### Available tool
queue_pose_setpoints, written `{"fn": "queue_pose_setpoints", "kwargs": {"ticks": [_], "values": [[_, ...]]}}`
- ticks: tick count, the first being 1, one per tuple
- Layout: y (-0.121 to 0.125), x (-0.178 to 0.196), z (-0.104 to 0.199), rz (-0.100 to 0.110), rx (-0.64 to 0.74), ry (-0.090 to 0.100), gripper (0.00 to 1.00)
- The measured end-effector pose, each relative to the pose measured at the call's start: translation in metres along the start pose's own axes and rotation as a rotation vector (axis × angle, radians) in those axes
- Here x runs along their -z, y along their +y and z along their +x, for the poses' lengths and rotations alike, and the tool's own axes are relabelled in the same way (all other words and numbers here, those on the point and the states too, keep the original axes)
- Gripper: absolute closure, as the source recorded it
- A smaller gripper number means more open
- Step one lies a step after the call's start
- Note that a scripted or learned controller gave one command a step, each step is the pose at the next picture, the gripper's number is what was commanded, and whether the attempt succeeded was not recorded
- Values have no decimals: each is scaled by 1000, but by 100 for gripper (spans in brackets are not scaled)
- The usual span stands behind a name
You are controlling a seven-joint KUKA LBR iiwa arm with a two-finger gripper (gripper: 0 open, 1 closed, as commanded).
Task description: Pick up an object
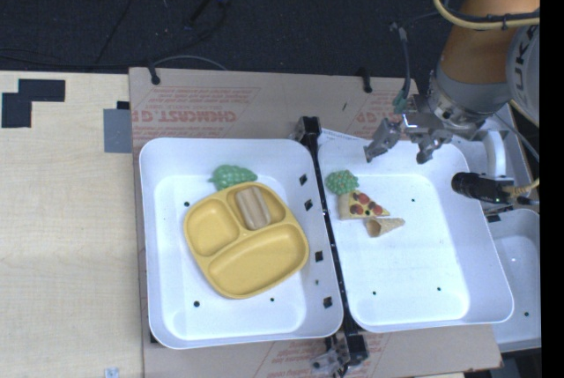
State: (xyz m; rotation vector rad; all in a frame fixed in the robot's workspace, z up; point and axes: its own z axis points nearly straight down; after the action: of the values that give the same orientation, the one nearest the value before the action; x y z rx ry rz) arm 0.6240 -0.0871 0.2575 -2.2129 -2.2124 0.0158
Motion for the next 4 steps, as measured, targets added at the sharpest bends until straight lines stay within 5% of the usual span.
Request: {"fn": "queue_pose_setpoints", "kwargs": {"ticks": [1,4], "values": [[2,8,0,-12,2,-1,0],[4,-163,-3,-8,-1,-1,0]]}}
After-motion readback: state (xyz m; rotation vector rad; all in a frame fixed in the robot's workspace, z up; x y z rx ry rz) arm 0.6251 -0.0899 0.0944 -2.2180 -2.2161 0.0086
